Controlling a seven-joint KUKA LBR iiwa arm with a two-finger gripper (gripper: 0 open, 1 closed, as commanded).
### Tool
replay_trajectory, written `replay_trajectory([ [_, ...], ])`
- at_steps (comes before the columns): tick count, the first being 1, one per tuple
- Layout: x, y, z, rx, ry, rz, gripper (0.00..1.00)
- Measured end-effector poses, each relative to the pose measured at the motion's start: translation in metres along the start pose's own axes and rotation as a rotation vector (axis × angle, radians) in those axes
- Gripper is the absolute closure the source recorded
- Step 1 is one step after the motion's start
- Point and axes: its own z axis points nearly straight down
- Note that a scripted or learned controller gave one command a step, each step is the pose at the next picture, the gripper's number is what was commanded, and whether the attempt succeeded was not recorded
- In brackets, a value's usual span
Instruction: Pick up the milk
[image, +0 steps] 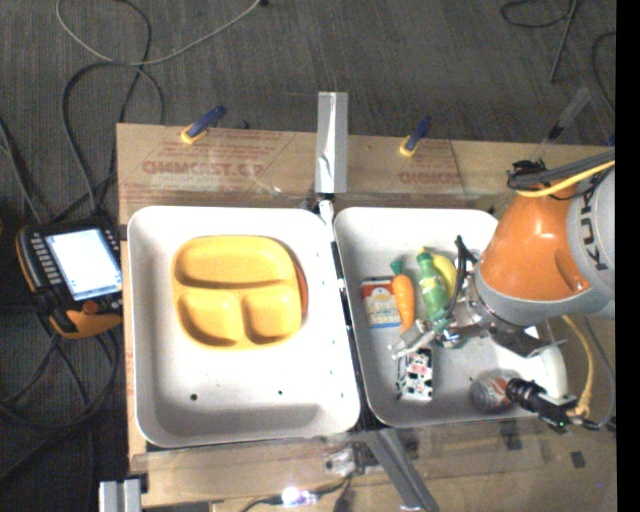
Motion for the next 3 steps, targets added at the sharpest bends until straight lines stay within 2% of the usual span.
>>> replay_trajectory([
  [1, -0.008, 0.003, 0.072, -0.014, -0.005, 0.024, 0.00],
  [2, -0.007, 0.003, 0.063, -0.013, -0.004, 0.025, 1.00],
  [3, 0.030, 0.007, -0.021, -0.001, -0.001, -0.059, 1.00],
])
